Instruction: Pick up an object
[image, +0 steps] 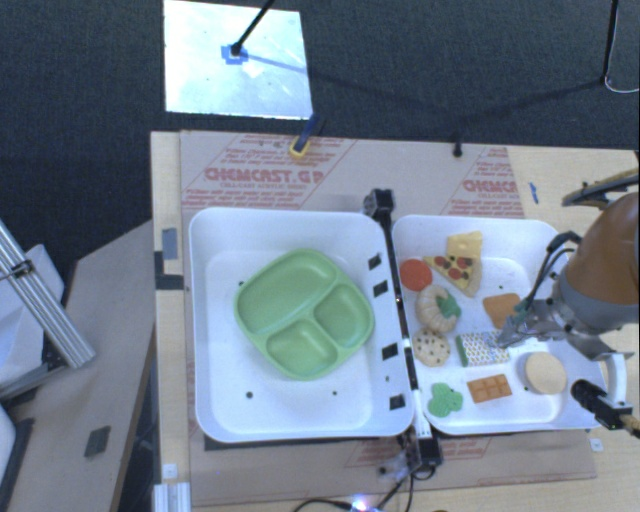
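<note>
The right bin (520, 240) holds several toy foods: a red tomato (415, 273), a pizza slice (455, 267), a yellow cheese wedge (466, 245), a frosted donut (437, 307), a cookie (431, 348), a green-and-white checkered piece (480, 350), an orange cracker (489, 387), a green broccoli (445, 400), a pale round bun (545, 373) and an orange wedge (498, 306). My gripper (512, 334) reaches in from the right and sits low over the right end of the checkered piece, just below the orange wedge. Nothing shows held in it.
The left bin (215, 300) holds a green divided tray (303, 313). A black divider with clips (393, 300) runs between the bins. The arm's orange band and grey wrist (600, 280) cover the right bin's right side. Cardboard lies under both bins.
</note>
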